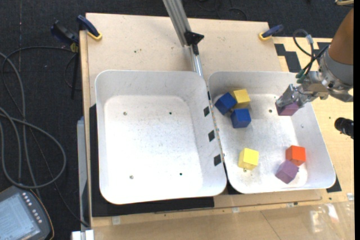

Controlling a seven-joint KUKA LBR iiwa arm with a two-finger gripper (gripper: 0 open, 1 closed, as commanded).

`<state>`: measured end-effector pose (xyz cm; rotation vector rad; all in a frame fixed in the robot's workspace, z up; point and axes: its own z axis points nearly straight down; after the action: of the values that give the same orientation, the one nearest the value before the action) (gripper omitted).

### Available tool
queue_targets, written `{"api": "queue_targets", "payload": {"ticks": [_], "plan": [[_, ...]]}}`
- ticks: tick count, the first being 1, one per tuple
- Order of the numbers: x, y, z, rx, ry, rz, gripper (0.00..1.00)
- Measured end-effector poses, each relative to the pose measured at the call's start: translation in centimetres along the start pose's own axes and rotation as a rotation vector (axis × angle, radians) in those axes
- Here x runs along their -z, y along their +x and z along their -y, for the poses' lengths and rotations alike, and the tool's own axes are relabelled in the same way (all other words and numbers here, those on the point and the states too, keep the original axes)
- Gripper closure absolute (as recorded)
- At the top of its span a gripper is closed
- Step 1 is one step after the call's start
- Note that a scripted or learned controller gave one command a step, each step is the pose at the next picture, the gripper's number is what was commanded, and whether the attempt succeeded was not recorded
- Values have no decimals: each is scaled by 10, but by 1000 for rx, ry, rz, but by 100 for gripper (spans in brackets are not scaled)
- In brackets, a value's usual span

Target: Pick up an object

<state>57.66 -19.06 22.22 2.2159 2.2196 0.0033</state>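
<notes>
Your pincer (288,103) grips a purple block (289,108) over the right bin's (264,135) far right edge; lift straight up.

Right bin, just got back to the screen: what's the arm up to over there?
The arm's gripper is over the far right part of the right bin, with a purple block at its tip; whether it is truly gripped is unclear. Loose in that bin lie two blue blocks, two yellow blocks, an orange block and another purple block.
</notes>
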Motion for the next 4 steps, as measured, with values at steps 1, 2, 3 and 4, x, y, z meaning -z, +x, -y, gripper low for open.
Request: {"api": "queue_targets", "payload": {"ticks": [1,2,3,4], "plan": [[-6,45,10,5,7,-4,100],[-12,100,11,6,7,-4,100],[-1,159,13,8,5,-4,100],[11,210,19,7,5,-4,100]]}}
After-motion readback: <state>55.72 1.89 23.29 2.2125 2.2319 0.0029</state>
